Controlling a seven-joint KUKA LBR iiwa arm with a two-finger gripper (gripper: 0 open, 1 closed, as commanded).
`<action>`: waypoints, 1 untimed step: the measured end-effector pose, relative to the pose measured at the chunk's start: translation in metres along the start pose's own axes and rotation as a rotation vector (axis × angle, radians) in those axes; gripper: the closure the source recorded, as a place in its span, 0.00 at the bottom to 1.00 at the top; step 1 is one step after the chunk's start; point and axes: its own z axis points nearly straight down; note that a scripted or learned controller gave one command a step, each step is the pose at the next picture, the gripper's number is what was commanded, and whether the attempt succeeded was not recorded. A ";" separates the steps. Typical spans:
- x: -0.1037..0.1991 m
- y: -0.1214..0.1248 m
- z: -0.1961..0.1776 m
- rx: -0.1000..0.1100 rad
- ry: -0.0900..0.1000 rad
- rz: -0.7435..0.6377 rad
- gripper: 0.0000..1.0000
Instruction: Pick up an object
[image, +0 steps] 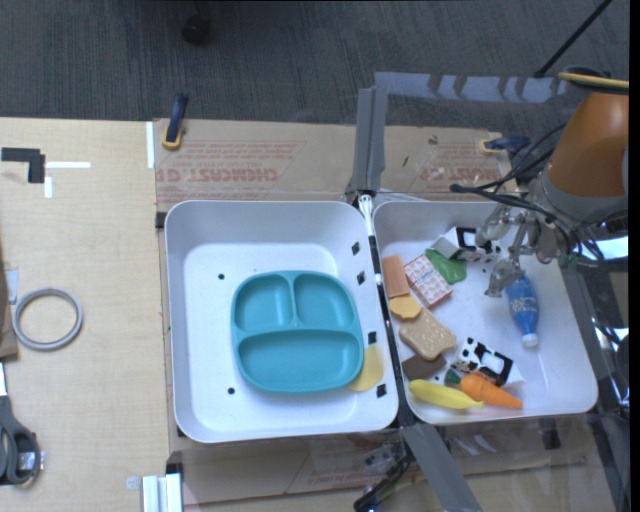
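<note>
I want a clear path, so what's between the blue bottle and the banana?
In the camera view, the black-and-white toy and the carrot lie between the bottle and the banana, past a bare stretch of bin floor.

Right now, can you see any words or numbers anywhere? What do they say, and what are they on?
Red print on the cardboard sheet behind the bins: it appears upside down and blurred, so I cannot quote it.
Red print on the cardboard behind the right bin: too blurred to read.
Blue bottle: no label I can read.
Checked red package: pattern only, no legible words.
</note>
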 end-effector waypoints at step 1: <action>0.080 0.074 0.025 0.000 0.022 0.351 0.00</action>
